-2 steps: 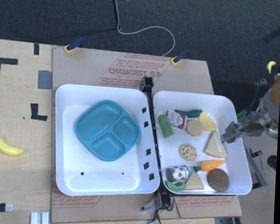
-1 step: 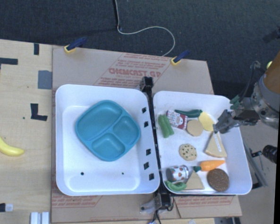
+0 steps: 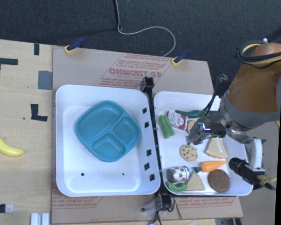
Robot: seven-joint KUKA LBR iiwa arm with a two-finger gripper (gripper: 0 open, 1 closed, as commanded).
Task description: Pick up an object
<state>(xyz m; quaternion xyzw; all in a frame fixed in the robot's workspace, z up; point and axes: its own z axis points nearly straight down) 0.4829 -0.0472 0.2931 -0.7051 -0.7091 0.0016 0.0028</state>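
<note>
While the tool [image 3: 196,133] hovers at the cookie's [image 3: 189,152] twelve o'clock, the approach is underway. Its opening I cannot tell. Next, descend precisely.

1. Round tan chocolate-chip cookie [image 3: 189,152]: lies flat, mid right bin.
2. Orange carrot [image 3: 213,165]: lies lengthwise, beside a round brown patty [image 3: 219,180].
3. Pale wedge of cheese [image 3: 216,148]: flat, above the carrot.
4. Green cylindrical pickle [image 3: 166,126]: near the bin's left wall, beside a red-and-white packet [image 3: 179,120].
</note>
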